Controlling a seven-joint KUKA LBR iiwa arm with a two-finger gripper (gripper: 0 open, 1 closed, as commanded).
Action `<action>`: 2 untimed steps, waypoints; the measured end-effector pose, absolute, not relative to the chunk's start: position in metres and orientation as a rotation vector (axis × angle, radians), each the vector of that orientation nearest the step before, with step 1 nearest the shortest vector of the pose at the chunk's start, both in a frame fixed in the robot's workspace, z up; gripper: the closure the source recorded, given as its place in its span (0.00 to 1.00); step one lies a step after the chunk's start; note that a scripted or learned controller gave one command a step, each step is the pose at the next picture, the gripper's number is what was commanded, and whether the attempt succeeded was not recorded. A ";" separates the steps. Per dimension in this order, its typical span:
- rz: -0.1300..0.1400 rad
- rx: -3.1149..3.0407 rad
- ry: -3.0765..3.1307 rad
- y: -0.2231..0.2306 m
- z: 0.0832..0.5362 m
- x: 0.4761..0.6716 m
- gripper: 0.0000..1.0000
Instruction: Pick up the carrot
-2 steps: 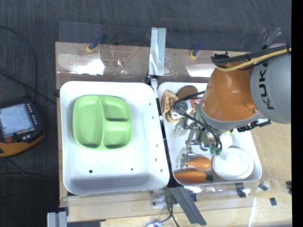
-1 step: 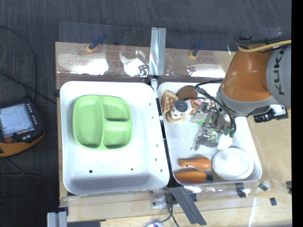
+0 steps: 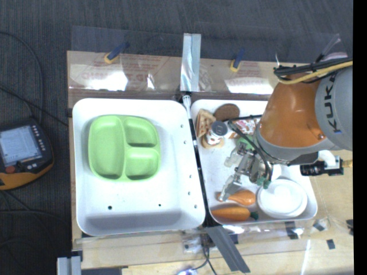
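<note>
The carrot (image 3: 231,213), long and orange, lies against the front wall of the right bin (image 3: 202,171). Just behind it is a shorter, rounder orange piece (image 3: 245,198). My gripper (image 3: 228,189) hangs low over the right bin, slanting down to the left from the orange-banded wrist (image 3: 289,119). Its tip is at the left end of the rounder orange piece and a little behind the carrot. Nothing visibly hangs from it.
A white bowl (image 3: 281,198) sits right of the orange pieces. At the back of the right bin are a brown round item (image 3: 227,112), a small can (image 3: 218,132) and a pastry-like piece (image 3: 203,122). The left bin (image 3: 132,208) holds a green divided plate (image 3: 123,146).
</note>
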State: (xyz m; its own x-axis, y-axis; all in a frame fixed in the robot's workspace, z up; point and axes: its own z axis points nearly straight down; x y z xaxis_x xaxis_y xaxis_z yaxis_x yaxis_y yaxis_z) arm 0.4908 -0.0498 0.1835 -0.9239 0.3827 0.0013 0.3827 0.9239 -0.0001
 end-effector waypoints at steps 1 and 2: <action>0.000 -0.122 -3.139 -0.022 0.184 0.485 0.00; -0.001 -0.384 -3.119 -0.019 0.184 0.485 0.00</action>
State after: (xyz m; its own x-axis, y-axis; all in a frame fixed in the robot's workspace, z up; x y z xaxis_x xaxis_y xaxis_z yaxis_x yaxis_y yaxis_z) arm 0.4845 -0.0192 0.1837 -0.9702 0.2423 -0.0008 0.2423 0.9702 0.0006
